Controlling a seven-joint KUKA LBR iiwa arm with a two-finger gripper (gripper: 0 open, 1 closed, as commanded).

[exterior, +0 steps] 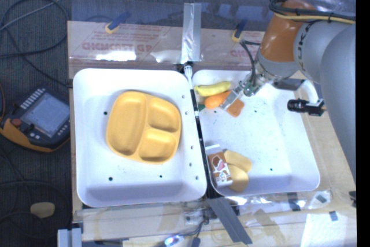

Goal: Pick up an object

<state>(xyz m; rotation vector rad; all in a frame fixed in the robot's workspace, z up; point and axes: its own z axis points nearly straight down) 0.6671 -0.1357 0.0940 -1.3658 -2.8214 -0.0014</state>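
Hand (pixel 236 100) in right bin (pixel 289 147) beside banana (pixel 213 88), orange (pixel 214 100)

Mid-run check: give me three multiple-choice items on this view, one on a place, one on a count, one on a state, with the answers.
1. Where does the yellow divided tray lie?
A. in the left bin
B. in the right bin
C. on the floor

2. How many compartments does that tray have?
A. two
B. three
C. five

3. How does the end effector stand?
A. raised high above the bench
B. low in the right bin by the banana
C. over the left bin

Answers:
1 A: the tray rests inside the left bin.
2 B: one long compartment and two smaller ones show.
3 B: it sits down in the right bin, next to the banana and an orange item near the far left corner.
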